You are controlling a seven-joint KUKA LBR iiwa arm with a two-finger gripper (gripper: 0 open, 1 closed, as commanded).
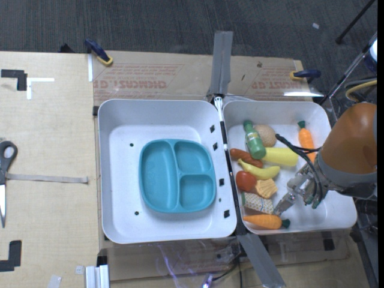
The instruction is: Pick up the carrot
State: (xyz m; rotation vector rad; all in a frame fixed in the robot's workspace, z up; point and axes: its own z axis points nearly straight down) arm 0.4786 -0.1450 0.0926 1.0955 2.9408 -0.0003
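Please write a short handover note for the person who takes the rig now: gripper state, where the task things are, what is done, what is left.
Gripper: low in the right bin, over the toy food; open or shut cannot be told, and no item is seen in it.
Carrots: two. One lies at the bin's near edge, just below-left of the gripper. The other lies by the far wall.
Left bin: holds a blue tray.
Done: arm is down near the near carrot.
Left: grasp and lift a carrot.
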